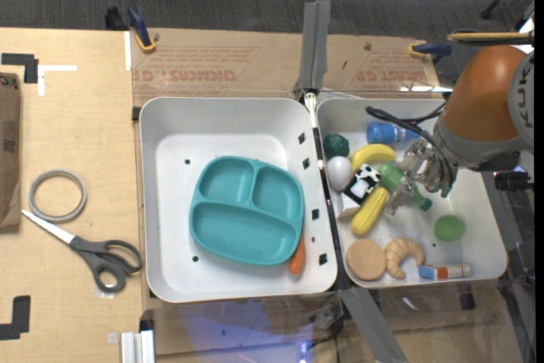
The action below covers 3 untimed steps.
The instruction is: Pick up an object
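The left bin (161, 183) held a teal divided plate (246, 211) and a carrot (297, 259). The right bin (489, 217) held a banana (374, 155), corn cob (370, 211), croissant (405, 255) and green ball (449, 227). The end effector (416, 178) hung over the bin's middle; its grip could not be made out.

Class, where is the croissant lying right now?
The croissant lies near the right bin's front edge, between the round cookie and the small tube.

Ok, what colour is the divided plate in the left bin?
Teal, a blue-green; the divided plate shows clearly in the camera view.
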Tool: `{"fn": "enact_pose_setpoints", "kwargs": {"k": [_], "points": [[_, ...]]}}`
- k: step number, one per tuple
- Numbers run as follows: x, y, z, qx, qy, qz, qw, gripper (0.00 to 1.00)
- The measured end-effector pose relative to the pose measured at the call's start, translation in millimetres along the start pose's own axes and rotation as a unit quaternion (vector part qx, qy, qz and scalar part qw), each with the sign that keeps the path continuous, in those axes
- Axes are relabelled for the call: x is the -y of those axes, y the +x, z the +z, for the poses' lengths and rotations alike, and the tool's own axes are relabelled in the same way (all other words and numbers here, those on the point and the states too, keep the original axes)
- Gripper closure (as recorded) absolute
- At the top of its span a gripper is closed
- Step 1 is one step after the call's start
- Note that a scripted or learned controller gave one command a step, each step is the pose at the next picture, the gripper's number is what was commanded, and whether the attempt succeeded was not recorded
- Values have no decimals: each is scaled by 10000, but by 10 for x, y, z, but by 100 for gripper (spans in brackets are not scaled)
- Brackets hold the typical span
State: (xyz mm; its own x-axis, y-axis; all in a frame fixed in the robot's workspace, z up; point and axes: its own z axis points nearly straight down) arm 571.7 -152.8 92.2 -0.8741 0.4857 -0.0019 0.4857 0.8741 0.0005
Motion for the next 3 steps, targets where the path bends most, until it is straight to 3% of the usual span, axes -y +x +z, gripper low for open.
{"fn": "enact_pose_setpoints", "kwargs": {"k": [1,2,3], "points": [[-160,392,-13,33,31,519,9986,0],[-266,-311,-4,11,2,53,10000,0],[-629,-212,1,2,13,633,9980,0]]}}
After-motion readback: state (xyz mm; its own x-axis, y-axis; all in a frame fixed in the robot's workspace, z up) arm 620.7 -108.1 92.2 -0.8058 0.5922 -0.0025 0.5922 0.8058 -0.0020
